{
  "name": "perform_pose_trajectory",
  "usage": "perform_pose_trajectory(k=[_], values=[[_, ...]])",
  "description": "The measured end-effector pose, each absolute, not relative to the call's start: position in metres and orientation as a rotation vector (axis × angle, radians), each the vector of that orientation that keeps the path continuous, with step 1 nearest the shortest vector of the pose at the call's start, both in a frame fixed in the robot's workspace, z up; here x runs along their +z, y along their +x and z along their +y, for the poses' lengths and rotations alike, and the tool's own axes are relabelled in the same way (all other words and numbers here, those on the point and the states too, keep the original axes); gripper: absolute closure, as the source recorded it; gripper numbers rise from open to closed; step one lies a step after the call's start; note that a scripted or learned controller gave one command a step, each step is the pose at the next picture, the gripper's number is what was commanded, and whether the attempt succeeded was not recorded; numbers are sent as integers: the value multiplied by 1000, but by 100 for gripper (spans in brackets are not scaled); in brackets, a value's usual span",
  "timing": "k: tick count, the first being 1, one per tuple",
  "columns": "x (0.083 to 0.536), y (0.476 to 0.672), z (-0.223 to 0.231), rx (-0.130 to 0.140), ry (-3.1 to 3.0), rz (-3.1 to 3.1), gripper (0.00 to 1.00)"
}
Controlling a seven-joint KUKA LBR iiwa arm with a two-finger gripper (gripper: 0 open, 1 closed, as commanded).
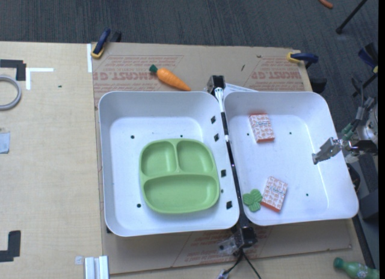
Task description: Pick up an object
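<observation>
The cardboard under the bins bears red print, upside down and too blurred to read. A green divided plate fills the left bin. In the right bin lie two patterned cartons, lettering illegible, beside a green leaf toy. The gripper hovers at the right rim, clenched or released I cannot tell.

Most of the arm is cut off by the right edge. The gripper is seen small over the right bin's rim, and its finger spacing cannot be told. A green bottle is cropped at the bottom right corner. Print on the two boxes cannot be read.
</observation>
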State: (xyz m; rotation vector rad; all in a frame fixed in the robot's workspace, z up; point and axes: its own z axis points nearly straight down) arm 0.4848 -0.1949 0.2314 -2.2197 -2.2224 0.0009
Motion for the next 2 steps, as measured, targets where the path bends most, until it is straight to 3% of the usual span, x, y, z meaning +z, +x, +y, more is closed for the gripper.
perform_pose_trajectory(k=[1, 2], values=[[183, 517, -133, 1, -2303, -2135, 0], [141, 623, -95, 2, -2511, -1889, 0]])
